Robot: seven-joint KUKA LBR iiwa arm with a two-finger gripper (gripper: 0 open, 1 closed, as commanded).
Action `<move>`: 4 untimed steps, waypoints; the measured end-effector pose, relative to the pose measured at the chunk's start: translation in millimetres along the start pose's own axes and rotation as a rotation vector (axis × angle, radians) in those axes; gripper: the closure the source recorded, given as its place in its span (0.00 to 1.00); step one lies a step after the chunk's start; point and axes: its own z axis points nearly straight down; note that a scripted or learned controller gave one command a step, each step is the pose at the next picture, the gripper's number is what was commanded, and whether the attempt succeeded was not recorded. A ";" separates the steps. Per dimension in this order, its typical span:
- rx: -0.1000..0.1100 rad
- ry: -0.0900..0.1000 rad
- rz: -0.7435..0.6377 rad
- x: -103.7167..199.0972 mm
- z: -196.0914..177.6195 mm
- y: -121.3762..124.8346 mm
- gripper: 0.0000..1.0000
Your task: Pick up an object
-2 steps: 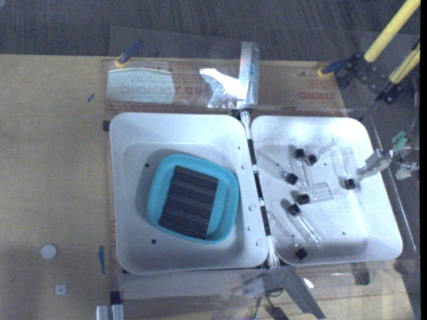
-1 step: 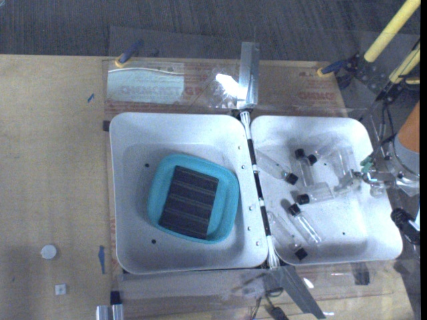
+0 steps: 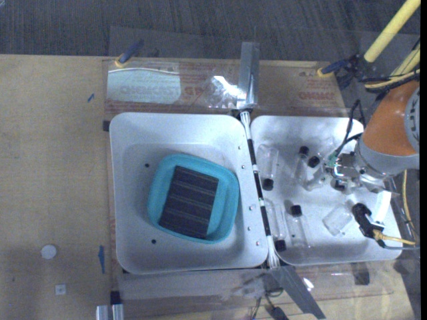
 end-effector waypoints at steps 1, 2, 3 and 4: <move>0.022 0.015 0.007 -20.4 0.4 103.1 0.00; 0.004 0.002 0.012 53.9 0.8 56.7 0.00; 0.004 -0.001 -0.055 -4.4 0.1 -5.1 0.00; -0.001 -0.001 0.043 45.1 0.0 13.4 0.00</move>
